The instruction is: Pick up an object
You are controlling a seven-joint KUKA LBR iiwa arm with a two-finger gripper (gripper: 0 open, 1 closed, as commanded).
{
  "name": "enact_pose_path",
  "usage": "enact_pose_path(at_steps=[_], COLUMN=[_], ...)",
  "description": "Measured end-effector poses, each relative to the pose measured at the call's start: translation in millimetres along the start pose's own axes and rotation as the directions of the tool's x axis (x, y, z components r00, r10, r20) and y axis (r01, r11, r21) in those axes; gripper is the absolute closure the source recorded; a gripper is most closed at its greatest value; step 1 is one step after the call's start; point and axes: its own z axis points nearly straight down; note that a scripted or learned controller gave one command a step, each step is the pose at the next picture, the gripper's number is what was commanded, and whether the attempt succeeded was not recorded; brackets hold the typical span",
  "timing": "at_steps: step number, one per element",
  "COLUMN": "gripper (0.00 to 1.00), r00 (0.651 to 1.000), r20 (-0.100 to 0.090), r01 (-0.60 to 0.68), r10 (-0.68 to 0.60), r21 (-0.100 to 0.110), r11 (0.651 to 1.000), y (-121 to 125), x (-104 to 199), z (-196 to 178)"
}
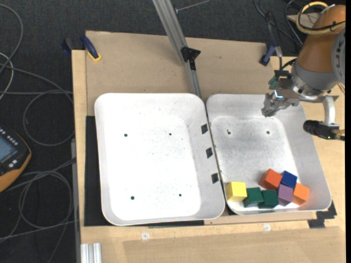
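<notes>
Where right bin (307,152) dips, matte cubes (271,189) cluster.

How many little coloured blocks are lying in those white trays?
6, all huddled at the right bin's near edge: yellow block, green block, red-orange block, blue block, purple block, orange block. More may hide underneath.

Blocks (267,189) huddle in right bin's (241,147) near corner, seemingly touching
</notes>
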Motion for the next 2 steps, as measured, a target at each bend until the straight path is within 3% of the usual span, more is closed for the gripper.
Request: enact_pose_path(at_steps=[2], gripper=[1.0], r00=[1.0], r20=[0.0], r01=[0.0], r10=[0.0], r21=[0.001], r11=[1.0], y=[3], x=[5], z=[-98])
